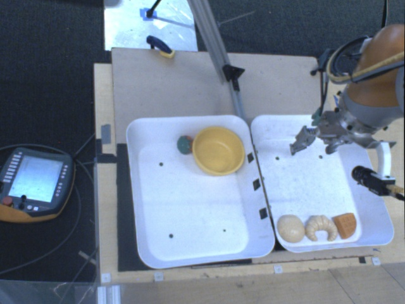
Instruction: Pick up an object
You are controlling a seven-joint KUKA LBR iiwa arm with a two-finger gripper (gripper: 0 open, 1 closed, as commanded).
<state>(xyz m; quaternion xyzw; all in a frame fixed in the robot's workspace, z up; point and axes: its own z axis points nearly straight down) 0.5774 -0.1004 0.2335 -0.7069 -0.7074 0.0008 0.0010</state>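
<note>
In the camera view, the arm (373, 75) comes in from three o'clock and hangs over the upper part of the right bin (288, 189). Its gripper (316, 143) sits above bare white floor near that bin's twelve o'clock side; the two fingers (300, 142) stand apart with nothing between them. At the bin's six o'clock edge three items lie in a row, close together: a pale round roll (291, 228), a curled croissant-like piece (321, 227) just beside it, and an orange-brown wedge (345, 225) at the five o'clock corner. All three are well apart from the gripper. In the left bin (164, 233), a yellow bowl (218, 151) rests upright toward one o'clock, with a small dark green object (184, 144) touching its nine o'clock rim. A grey-and-orange pendant (33, 183) lies on the floor at nine o'clock of the bench.
</note>
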